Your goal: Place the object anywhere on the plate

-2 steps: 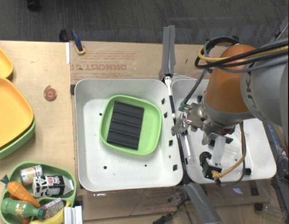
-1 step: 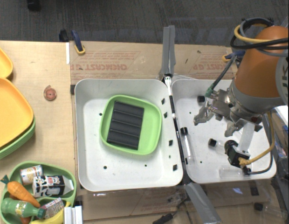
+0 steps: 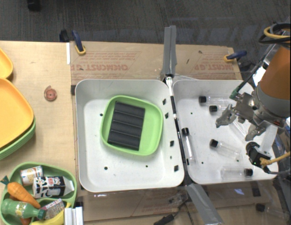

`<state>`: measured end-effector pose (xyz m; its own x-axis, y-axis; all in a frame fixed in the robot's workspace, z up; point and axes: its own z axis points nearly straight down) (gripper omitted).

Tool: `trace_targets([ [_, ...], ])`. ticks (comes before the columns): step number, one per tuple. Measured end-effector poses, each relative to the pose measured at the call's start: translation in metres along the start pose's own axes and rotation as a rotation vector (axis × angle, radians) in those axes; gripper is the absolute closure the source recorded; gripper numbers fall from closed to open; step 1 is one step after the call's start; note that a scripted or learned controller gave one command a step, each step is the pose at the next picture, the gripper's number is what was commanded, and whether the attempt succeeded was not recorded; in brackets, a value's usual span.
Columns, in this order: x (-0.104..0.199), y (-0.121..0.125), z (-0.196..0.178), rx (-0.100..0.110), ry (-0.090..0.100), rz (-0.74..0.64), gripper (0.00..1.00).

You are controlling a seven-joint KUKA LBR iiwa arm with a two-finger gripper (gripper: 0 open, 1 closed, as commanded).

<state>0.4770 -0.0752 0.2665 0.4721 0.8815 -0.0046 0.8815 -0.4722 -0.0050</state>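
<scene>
On the green plate (image 3: 156, 125) in the left bin (image 3: 89, 139) lay a dark, ribbed, rectangular block (image 3: 126, 125), flat and centred; the gripper (image 3: 232, 116) hovered over the right bin (image 3: 202, 168), grip unreadable.

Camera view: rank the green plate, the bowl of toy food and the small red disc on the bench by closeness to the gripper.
From the gripper, in the right bin:
1. Green plate, left bin, carrying a black ridged block.
2. Small red disc, bare bench beyond the left bin.
3. Bowl of toy food, bottom left corner.
</scene>
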Motion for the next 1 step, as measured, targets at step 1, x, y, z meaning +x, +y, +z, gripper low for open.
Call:
trace_targets([
  [1,-0.0410,0.0224,-0.0883,-0.002,0.001,0.151,0.00],
])
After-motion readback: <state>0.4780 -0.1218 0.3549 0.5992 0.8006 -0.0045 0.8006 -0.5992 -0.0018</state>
